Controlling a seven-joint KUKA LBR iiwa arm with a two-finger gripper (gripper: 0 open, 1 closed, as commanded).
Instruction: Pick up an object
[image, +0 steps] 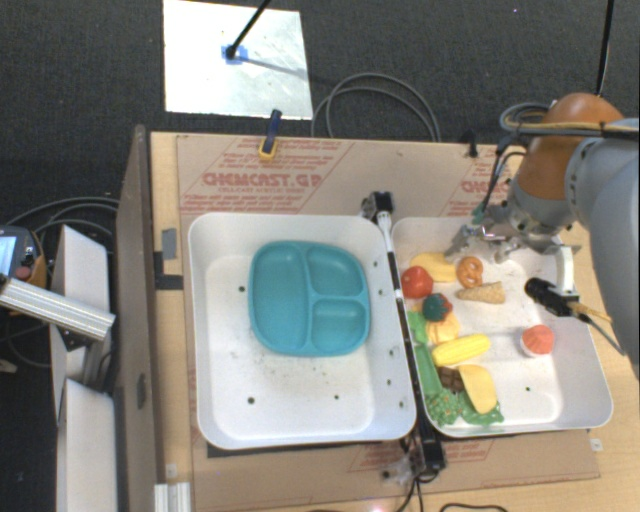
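Observation:
The right bin (580, 400) holds several toy foods. Along its left side lie a red tomato (416, 281), a yellow piece (433, 265), an orange ring-shaped piece (469, 270), a tan cracker-like piece (484, 293), a green and red piece (436, 307), a yellow banana-like piece (460, 349), another yellow piece (481, 386) and green leaves (447, 400). An orange-red ball (537, 340) lies apart on the right. My gripper (487, 238) hangs low over the bin's far edge, just above and right of the orange ring. I see nothing held in it.
The left bin (225, 400) holds a teal divided plate (308, 298). A black part with a white bracket (548, 290) juts from the arm over the right bin's right side. Cables loop on the bench behind the bins. Bare bin floor lies around the ball.

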